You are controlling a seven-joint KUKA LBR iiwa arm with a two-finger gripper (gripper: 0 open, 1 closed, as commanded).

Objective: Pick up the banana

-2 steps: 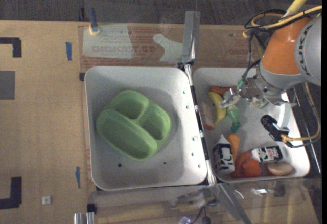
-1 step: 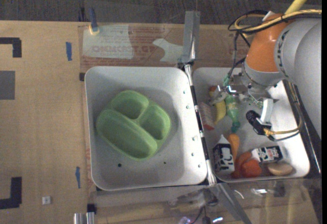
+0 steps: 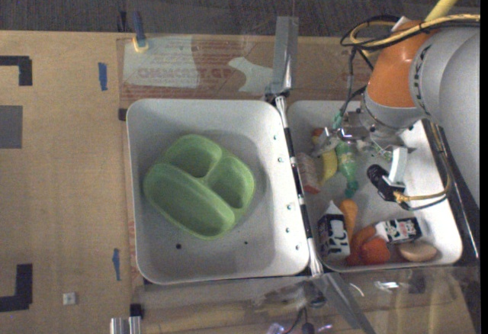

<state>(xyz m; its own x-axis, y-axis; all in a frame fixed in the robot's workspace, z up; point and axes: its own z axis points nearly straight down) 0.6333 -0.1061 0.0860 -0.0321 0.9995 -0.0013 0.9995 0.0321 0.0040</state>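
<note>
Since banana (image 3: 329, 165) lies crowded among toys in right bin (image 3: 446, 248), gripper (image 3: 341, 136) hangs directly above it; finger state: cannot tell.

– What sits in the left shallow white plastic bin (image 3: 152, 248)?

– A lime-green plastic plate with three compartments (image 3: 200, 184), lying near the middle.

– And the right white bin (image 3: 450, 237)?

– The grey arm with its orange band (image 3: 396, 77) reaches down into it from the right. Its pincer (image 3: 339, 136) hangs just above a small yellow banana (image 3: 329, 165). Beside the banana lies a green toy vegetable (image 3: 348, 165). Nearer the front are a black-and-white milk carton (image 3: 332, 233), an orange carrot (image 3: 349, 214), a red tomato (image 3: 374, 248) and a tan bread roll (image 3: 418, 252).
</note>
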